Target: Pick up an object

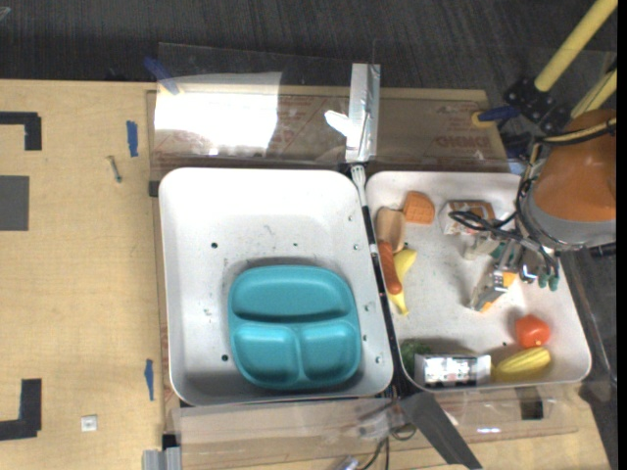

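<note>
Looking down, we see the gripper (490,287) low in the right bin (578,360), above bare floor; we cannot tell its state. Toys lie around it: a tomato (533,331) and yellow pepper (522,362) nearby. A teal tray (294,326) fills the left bin (186,223).

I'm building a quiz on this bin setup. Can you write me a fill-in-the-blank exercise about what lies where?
1. The teal divided tray lies in the ____ bin.
2. The tray has ____ compartments.
3. The end effector hangs over the ____ bin.
4. The yellow banana lies right beside a ____ tomato.

Missing words: left; three; right; red
</note>
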Tool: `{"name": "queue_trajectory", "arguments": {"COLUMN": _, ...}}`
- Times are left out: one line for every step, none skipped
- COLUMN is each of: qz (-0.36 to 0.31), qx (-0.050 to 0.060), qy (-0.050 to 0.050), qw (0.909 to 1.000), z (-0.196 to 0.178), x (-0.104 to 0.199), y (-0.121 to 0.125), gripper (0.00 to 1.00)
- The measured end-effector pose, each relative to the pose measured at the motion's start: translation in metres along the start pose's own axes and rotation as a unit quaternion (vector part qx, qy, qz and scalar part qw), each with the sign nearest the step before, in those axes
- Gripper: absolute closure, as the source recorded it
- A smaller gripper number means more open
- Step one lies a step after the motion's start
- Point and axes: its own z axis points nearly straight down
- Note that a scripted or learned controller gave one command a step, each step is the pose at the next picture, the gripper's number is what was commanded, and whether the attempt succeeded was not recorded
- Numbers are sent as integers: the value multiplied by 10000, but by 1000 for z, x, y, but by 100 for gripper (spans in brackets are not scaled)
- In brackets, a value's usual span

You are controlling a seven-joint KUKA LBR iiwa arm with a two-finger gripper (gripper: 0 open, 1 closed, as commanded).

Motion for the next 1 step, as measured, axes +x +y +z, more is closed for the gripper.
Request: {"name": "queue_trajectory", "arguments": {"qz": 855, "qx": 0, "qy": -8, "qw": 9963, "z": 0, "x": 9, "y": 19, "gripper": 0}}
